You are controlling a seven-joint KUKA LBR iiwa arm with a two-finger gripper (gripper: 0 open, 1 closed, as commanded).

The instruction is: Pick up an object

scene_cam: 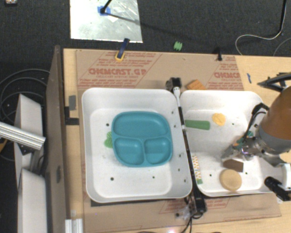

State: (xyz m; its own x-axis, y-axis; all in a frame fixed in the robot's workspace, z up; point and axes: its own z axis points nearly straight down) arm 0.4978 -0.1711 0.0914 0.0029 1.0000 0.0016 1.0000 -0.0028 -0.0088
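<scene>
The right bin holds a green strip, a small yellow round piece, a brown block and a tan round disc. My gripper reaches in from the right and sits low in this bin, just above the brown block. A blue divided plate lies in the left bin, with a green piece tucked at its left edge.
An orange block lies on the cardboard behind the bins. A black divider rail runs between the two bins. A patterned strip rests along the right bin's left wall. Cables lie on the floor at left.
</scene>
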